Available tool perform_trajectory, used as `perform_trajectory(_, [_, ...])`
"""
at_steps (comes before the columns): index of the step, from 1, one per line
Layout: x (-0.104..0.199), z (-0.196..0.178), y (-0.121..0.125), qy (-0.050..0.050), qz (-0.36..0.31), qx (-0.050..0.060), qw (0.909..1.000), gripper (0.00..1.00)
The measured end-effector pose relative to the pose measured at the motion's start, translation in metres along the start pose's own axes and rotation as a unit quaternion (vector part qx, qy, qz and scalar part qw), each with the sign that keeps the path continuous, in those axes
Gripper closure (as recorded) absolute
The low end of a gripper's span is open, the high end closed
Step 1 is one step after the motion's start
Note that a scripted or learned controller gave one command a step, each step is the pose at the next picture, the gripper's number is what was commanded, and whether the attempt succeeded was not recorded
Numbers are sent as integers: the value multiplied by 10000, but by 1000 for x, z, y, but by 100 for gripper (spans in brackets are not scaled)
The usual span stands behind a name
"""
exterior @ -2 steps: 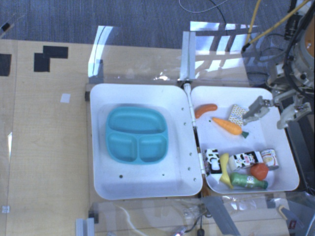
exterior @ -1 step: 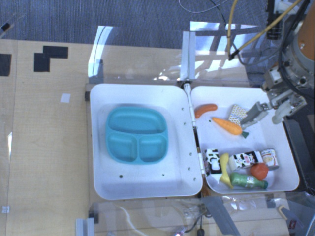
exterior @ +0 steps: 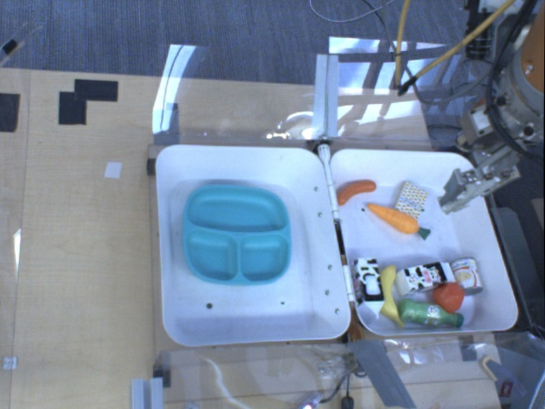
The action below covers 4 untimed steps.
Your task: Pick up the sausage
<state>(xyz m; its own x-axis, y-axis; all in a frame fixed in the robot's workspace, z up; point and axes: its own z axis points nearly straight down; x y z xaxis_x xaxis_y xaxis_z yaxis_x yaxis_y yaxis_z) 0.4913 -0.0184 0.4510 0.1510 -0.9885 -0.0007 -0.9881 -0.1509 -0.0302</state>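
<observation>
On the desk (exterior: 77, 254), the left bin (exterior: 179, 313) carries a blue divided plate (exterior: 237, 233) near its middle. In the right bin (exterior: 494, 254), the sausage (exterior: 355, 191) lies at the upper left corner, close to the wall between the bins, with open floor around it. Just below and right of it lies a carrot (exterior: 394, 218), then a small patterned packet (exterior: 412, 198). Along the lower edge crowd a cow-print carton (exterior: 368, 279), a banana (exterior: 389, 295), a green bottle (exterior: 430, 314), a tomato (exterior: 449, 296) and a can (exterior: 465, 274). The claw (exterior: 464, 187) hangs at the bin's upper right, well apart from the sausage; whether it is spread I cannot tell.
</observation>
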Motion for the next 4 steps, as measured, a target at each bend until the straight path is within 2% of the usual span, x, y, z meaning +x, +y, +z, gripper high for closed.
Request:
perform_trajectory(1, [-26, 19, -42, -15, -772, -70, 9970, 100])
perform_trajectory(2, [-75, 16, -77, -35, -1851, -69, 9827, 100])
perform_trajectory(3, [-55, 15, -55, -24, -1802, -89, 9836, 100])
perform_trajectory(4, [-58, 167, -42, -46, -3074, -125, 9515, 100])
